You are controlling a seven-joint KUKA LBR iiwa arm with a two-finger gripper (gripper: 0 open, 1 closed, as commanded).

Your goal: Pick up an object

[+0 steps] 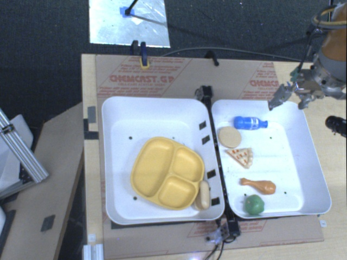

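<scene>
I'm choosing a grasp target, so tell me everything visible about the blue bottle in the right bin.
The blue bottle is small, looks like plastic, and has a paler band around its middle. It lies on its side near the far edge of the right bin, its narrow cap end pointing to the view's right. It rests on the bin floor, apart from the round tan cookie just in front of it. The gripper is above the bin's far rim, not touching the bottle.

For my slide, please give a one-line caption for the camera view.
Gripper open above right bin of toy food and blue bottle; yellow divided tray in left bin.
</scene>
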